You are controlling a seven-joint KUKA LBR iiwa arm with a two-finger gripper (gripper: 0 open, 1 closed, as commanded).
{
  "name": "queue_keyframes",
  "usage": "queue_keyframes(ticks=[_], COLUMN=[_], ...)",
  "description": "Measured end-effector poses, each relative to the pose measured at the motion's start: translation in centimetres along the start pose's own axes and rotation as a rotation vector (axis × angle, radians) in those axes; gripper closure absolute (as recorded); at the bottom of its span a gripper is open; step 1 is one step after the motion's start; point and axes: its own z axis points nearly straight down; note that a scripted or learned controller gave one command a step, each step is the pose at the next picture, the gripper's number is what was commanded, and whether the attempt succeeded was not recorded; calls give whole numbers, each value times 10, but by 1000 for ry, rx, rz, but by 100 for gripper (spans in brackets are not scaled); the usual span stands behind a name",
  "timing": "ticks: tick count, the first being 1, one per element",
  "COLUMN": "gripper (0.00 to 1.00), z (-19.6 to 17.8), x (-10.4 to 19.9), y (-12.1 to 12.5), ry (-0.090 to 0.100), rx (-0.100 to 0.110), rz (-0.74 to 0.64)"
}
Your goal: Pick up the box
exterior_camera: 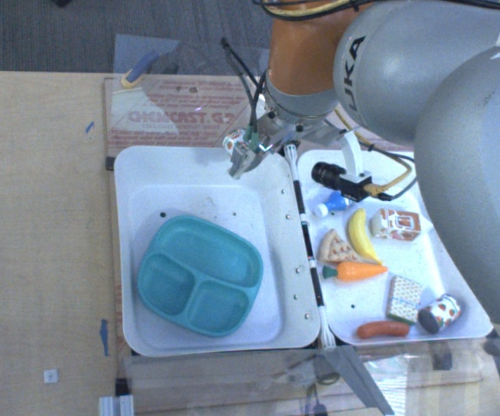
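A small white box with red print [394,224] lies in the right bin [457,271], near its right side. A second box-like item with a green checkered face [404,297] rests lower in the same bin. My gripper [243,156] hangs over the far right corner of the left bin [133,232], well to the left of both boxes and across the divider from them. Small white, red and green bits show at its tip; I cannot make out what they are.
A teal divided plate [199,273] lies in the left bin. The right bin also holds a banana [362,235], a pizza slice [336,248], a carrot [360,271], a sausage [382,328], a blue item [334,204] and a small can [440,313]. The grey arm covers the upper right.
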Motion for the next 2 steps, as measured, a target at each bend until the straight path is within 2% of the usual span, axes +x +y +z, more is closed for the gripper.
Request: queue_keyframes(ticks=[1, 2], gripper=[100, 100], z=[-19, 4], x=[-44, -43], y=[-34, -32], ry=[-1, 2], rx=[-1, 3], rz=[4, 4])
